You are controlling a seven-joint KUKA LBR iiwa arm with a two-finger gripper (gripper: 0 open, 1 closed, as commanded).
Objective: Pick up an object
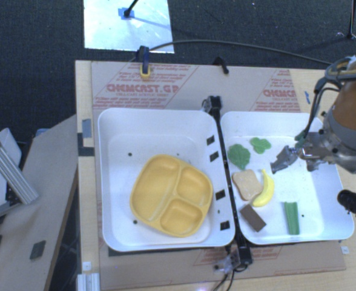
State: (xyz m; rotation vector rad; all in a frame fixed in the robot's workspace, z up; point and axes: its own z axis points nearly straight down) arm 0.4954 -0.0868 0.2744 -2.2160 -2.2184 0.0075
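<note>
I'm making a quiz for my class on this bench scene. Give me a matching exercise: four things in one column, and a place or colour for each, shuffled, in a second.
Things:
1. tray
2. banana
3. celery
4. gripper

Descriptions:
A. green stick near the right bin's front edge
B. yellow, in the left bin
C. above the right bin, up and right of the banana
D. curved, yellow, touching the bread slice

Pairs: 1-B, 2-D, 3-A, 4-C
</note>
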